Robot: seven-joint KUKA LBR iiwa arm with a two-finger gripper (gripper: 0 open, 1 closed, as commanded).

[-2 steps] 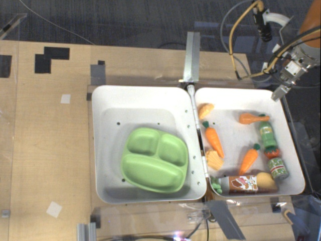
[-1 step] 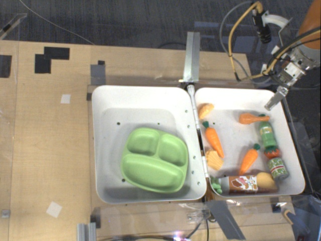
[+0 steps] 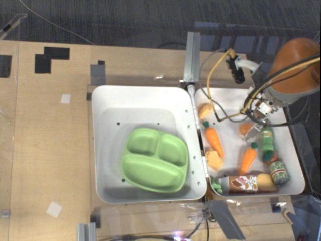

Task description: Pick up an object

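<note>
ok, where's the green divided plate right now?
The green divided plate lies in the left bin, toward its front, across the divider from the carrots in the right bin.

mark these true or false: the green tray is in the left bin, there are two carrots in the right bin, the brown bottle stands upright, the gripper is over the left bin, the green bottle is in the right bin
1. The green tray is in the left bin. True.
2. Two carrots lie in the right bin. True: one carrot near the divider, another carrot further right.
3. The brown bottle stands upright. False: it lies on its side along the near wall.
4. The gripper is over the left bin. False: it is over the right bin.
5. The green bottle is in the right bin. True.
</note>
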